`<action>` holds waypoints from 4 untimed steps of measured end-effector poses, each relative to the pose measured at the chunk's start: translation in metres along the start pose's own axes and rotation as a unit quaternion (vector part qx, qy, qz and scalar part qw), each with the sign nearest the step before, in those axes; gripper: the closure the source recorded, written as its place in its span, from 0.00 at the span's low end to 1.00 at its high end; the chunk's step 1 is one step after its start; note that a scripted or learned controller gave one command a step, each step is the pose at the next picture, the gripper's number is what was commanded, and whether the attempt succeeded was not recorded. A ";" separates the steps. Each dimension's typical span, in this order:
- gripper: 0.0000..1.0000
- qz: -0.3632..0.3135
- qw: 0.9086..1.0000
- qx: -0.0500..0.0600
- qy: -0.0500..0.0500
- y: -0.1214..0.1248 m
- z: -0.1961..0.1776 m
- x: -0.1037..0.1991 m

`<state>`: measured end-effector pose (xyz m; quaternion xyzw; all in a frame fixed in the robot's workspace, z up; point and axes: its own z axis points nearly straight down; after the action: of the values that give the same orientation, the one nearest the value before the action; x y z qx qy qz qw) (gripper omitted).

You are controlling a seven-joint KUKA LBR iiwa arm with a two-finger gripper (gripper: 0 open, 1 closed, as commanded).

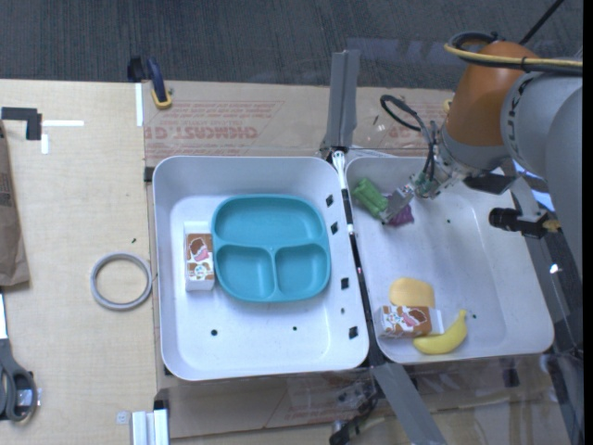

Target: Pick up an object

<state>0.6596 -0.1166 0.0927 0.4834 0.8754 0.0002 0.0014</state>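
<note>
My gripper hangs low in the far left part of the right bin, on the grey arm with the orange band that comes in from the right. Its tip is right at a small purple object, which lies next to a green object near the bin's left wall. I cannot tell whether it touches the purple object. Near the front of the same bin lie a yellow banana, a round orange-yellow item and a small printed box.
The left bin holds a teal divided plate and a small printed box beside it. On the bench at the left lie a grey ring and scissors. A grey post stands between the bins at the back.
</note>
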 end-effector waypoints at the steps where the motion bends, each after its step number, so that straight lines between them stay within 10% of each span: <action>1: 0.00 -0.142 0.990 0.000 -0.001 0.017 -0.100 0.026; 2: 0.00 -0.210 0.978 -0.001 -0.001 -0.001 -0.001 0.026; 4: 0.00 -0.134 0.991 -0.001 -0.001 -0.011 -0.002 0.032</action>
<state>0.6331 -0.0953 0.0942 0.3619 0.9322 0.0008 0.0027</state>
